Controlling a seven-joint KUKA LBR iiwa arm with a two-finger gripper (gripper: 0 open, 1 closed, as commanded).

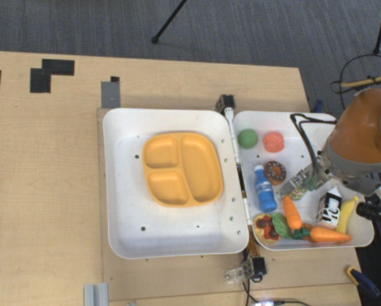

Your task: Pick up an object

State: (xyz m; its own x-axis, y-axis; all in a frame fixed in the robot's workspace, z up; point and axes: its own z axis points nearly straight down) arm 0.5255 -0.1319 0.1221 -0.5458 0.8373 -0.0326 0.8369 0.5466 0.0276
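Your claw (303, 182) sat low in the right bin (318, 123), its metal tip around the middle of that bin, under the grey arm (362, 139) with its orange band; whether it was spread or closed you could not tell from this slanted view, and nothing showed between its tips, so you had no grounds to count anything as held.

Closest to it, at about nine o'clock, lay a small brown round piece (275, 171), just beside the tip. At about eight o'clock the blue bottle (264, 189) lay lengthwise. At six o'clock an orange carrot (292, 213) pointed up toward the tip, with green pieces (281, 224) and a second carrot (329, 235) crowded along the bin's near edge. At four o'clock were a black-and-white piece (330, 208) and a yellow banana (346, 214). Farther off, at eleven o'clock, a green ball (247, 138) and a red ball (274, 141) sat apart from the rest.

To have done this step well, you would likely have picked one isolated target, such as the brown piece or the bottle, centred over it, and avoided the packed carrots, where neighbours could block a clean close. The left bin (126, 222), at nine o'clock on the worktop (43, 171), held a yellow divided tray (180, 169).
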